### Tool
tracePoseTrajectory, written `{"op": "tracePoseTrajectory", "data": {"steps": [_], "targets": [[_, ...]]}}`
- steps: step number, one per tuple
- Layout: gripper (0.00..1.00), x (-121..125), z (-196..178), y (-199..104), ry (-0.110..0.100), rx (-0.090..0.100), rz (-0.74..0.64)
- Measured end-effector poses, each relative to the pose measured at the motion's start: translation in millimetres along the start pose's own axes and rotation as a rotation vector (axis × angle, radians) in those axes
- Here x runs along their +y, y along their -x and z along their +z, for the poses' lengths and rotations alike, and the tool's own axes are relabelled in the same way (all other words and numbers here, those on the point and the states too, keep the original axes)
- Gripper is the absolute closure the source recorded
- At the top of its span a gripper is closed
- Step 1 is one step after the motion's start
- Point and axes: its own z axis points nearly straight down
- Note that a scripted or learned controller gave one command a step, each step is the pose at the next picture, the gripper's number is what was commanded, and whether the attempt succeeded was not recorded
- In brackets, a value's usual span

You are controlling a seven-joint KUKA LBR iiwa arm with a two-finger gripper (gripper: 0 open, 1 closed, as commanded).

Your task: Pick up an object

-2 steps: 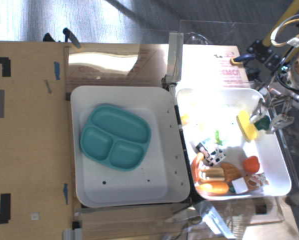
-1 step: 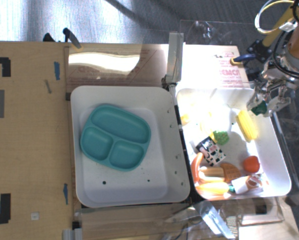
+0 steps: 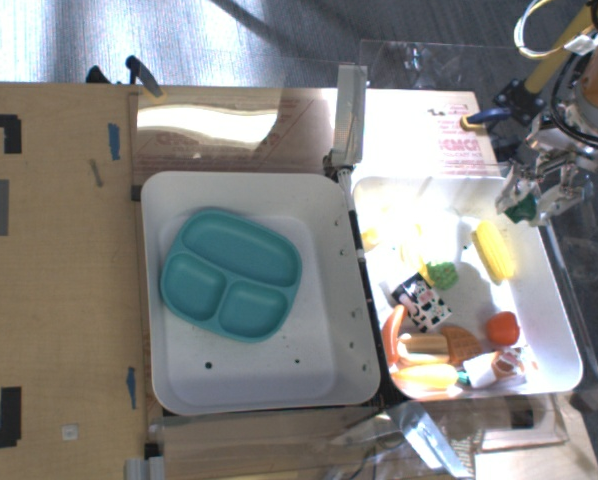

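two white bins [image 3: 169, 368], gripper [image 3: 535, 196] above right bin's [image 3: 564, 318] far corner

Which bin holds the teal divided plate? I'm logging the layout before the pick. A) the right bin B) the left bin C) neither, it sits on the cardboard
B: the teal divided plate lies flat in the left bin, apart from the toy foods.

I see hard light from the upper right washing out the right bin [image 3: 564, 313] to near white; glare streaks the cardboard [image 3: 209, 128] above the left bin [image 3: 169, 218]; edges look soft.
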Motion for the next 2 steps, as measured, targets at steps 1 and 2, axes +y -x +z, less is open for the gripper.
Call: {"op": "tracePoseTrajectory", "data": {"steps": [1,2], "targets": [[1.00,-11.8,27.4,4.7,0.013,0.004,-0.311],[1.00,-14.2,13.0,6.8,0.002,-0.001,-0.307]]}}
